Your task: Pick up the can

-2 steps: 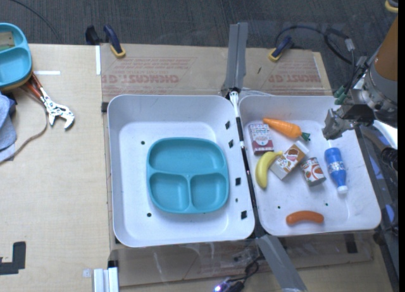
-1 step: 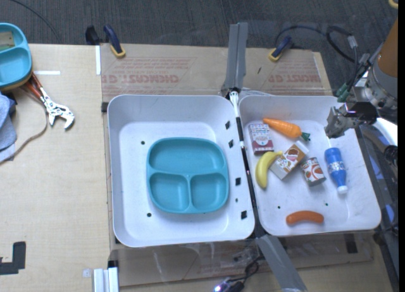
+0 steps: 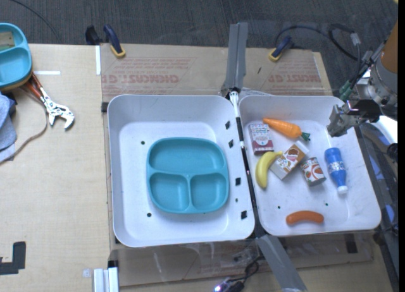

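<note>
A small can (image 3: 312,170) lies on its side near the middle of the right-hand white bin (image 3: 367,218). Its label is red-brown and white, its body a short cylinder, and its long axis runs roughly from upper left to lower right in the frame. The end effector (image 3: 338,122), dark metal, hangs over the bin's upper right corner, so the can lies down and to the left of it, a short reach away. Whether it is apart or together cannot be told from this angle.

Just left of the can rests a small printed carton (image 3: 286,161), close beside it, then a curved yellow banana (image 3: 265,167). Just right lies a glossy blue bottle (image 3: 335,167) with a white cap. An orange carrot (image 3: 284,127) sits above, a smooth sausage (image 3: 305,218) below. The left bin holds a teal divided plate (image 3: 188,175).
</note>
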Action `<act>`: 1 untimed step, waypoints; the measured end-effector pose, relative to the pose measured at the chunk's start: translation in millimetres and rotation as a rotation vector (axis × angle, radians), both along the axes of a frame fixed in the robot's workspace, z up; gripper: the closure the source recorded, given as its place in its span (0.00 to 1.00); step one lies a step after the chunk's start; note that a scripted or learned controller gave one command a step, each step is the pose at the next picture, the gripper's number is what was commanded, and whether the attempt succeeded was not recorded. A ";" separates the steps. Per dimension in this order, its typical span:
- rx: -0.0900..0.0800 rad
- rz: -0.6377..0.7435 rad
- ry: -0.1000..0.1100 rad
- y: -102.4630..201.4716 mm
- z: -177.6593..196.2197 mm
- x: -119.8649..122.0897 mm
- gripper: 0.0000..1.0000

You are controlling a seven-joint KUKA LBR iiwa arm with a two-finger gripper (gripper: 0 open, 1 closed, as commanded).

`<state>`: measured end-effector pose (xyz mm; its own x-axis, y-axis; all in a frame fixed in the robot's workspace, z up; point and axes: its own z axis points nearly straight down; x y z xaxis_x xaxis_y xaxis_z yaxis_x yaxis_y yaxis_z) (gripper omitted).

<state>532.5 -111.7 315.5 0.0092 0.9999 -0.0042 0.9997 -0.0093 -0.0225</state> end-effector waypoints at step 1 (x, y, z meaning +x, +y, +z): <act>-0.001 -0.001 0.003 -1.9 7.4 0.4 1.00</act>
